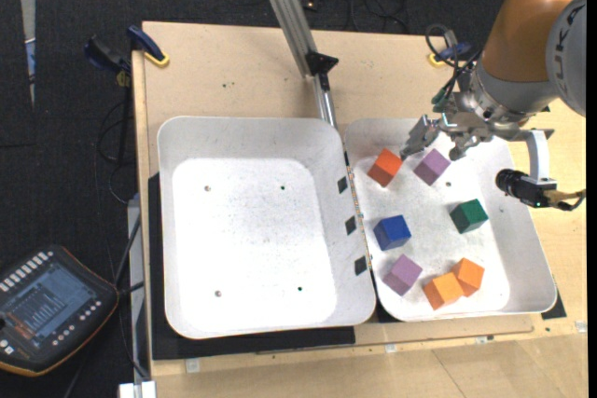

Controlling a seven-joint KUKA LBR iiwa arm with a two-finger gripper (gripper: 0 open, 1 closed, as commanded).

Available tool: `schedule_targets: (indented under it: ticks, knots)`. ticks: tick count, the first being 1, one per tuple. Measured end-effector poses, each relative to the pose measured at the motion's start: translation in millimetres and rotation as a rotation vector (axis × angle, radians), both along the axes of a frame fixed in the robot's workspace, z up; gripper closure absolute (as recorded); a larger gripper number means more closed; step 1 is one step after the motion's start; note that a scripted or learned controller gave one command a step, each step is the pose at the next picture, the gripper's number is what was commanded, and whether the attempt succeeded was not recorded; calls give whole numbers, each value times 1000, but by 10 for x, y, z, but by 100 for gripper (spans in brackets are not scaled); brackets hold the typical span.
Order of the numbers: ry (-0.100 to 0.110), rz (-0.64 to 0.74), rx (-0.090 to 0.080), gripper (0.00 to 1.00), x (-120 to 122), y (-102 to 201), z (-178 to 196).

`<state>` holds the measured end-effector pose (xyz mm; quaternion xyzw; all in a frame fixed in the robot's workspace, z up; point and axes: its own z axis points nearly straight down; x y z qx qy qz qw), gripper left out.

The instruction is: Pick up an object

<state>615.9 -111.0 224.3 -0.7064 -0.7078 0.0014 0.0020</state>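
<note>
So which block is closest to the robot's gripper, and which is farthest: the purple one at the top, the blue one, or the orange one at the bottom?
From the gripper:
1. Upper purple block, just below it, at the right bin's top.
2. Blue block, mid-bin, on the left side.
3. Bottom orange block, by the near rim.

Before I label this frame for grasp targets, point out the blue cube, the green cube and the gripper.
blue cube (393, 231), camera view, its top face.
green cube (468, 215), camera view, its top face.
gripper (438, 144), camera view, midway between its fingertips.
</note>
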Motion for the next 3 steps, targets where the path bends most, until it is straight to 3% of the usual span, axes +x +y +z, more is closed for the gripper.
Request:
schedule_targets:
  ticks: [1, 2, 3]
  knots:
    - [-4, -1, -1, 0, 4, -3, 26]
    - [1, 2, 0, 0, 73, 51, -564]
    - [2, -3, 0, 0, -10, 27, -1178]
